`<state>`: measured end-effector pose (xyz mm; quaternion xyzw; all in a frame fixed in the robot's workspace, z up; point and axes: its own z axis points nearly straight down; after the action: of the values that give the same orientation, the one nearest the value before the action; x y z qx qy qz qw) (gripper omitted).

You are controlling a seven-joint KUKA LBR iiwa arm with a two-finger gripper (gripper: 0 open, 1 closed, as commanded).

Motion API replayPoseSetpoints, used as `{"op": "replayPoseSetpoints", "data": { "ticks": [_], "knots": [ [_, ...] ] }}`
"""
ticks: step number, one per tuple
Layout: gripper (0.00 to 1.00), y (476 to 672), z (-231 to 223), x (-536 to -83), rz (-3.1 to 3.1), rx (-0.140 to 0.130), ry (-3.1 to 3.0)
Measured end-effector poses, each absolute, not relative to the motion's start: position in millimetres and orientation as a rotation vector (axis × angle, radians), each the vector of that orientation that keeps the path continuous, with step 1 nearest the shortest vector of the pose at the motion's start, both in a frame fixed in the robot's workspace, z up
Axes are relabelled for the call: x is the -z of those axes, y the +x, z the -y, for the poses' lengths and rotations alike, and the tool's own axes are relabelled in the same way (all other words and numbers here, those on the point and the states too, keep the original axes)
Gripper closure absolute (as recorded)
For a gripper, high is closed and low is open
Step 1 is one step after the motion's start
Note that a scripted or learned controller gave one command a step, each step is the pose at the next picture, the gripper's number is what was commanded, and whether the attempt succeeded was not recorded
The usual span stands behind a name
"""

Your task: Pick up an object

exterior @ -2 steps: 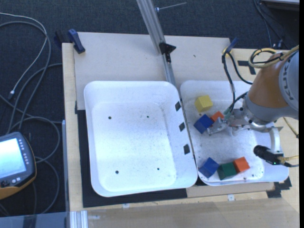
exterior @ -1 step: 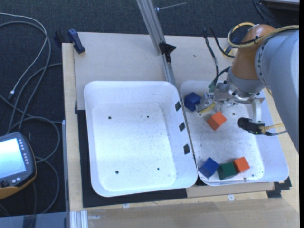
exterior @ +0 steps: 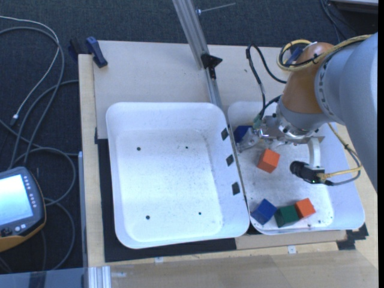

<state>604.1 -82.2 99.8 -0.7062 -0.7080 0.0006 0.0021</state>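
Observation:
My gripper point(exterior: 254, 135) is low in the right bin point(exterior: 342, 212), at its far left corner beside the wall between the bins. A small blue block point(exterior: 242, 133) lies right at the gripper's tip, against that wall; whether it is touched is unclear. An orange cube point(exterior: 269, 160) sits tilted just in front of the gripper, apart from it. Along the near edge of the right bin are a blue cube point(exterior: 263, 210), a green cube point(exterior: 287, 215) and a second orange cube point(exterior: 305, 207), close together.
The left bin point(exterior: 120, 179) lies beside the right one, sharing a raised wall with black clips point(exterior: 231, 159). A slanted metal pole point(exterior: 192, 29) rises behind the bins. A black cable plug point(exterior: 303, 171) hangs from the wrist over the right bin.

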Motion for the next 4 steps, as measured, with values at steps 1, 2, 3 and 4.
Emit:
{"op": "replayPoseSetpoints", "data": {
  "ticks": [1, 2, 3, 4],
  "knots": [
    [0.0, 565.8, 84, -99, 2.217, -0.004, -2.219],
    [0.0, 538.8, 58, -205, 2.229, 0.01, -2.222],
    [0.0, 483.5, 96, -95, 2.21, -0.011, -2.22],
    [0.0, 531.2, 81, -155, 2.231, 0.009, -2.221]
  ]
}}
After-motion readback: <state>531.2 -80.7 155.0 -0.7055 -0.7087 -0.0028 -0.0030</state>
